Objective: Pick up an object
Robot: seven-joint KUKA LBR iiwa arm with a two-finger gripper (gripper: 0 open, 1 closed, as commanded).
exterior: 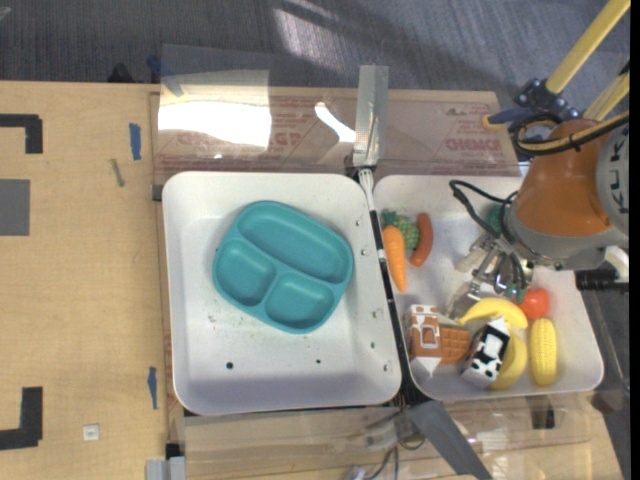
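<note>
I see a matt teal plastic plate [284, 267] in a smooth white bin [190, 358], a glossy plastic banana [497, 313], and a pale wood table [70, 298].

The arm [585, 183] runs off the right edge. The claw [490, 280] is too blurred to tell its fingers apart, and it partly hides a tomato [537, 302].

My right bin [590, 368] is crowded: banana [497, 315], cow [488, 354], corn [543, 350] and waffle [438, 338] pack its near end, carrot [396, 255] lines its left wall. Bare floor lies around the teal plate [284, 265] next door.
</note>
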